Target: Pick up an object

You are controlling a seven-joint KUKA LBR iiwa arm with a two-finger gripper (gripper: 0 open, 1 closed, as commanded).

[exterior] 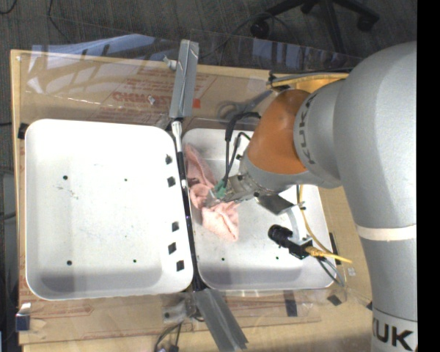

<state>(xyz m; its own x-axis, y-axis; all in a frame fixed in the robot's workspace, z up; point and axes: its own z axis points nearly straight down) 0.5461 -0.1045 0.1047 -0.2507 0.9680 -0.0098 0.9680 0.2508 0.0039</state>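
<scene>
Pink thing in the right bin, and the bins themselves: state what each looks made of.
Pink thing: soft cloth, likely; it lies crumpled in folds with a matte surface. Right bin and left bin: probably moulded plastic, smooth white with rounded corners and a faint sheen.

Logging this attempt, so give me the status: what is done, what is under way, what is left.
Done: the arm has reached into the right bin, and its gripper is down at the pink cloth.
Under way: a grasp on that cloth, though the view does not settle whether it is gripped.
Left: the lift; the cloth lies on the bin floor. The left bin plays no part.
</scene>
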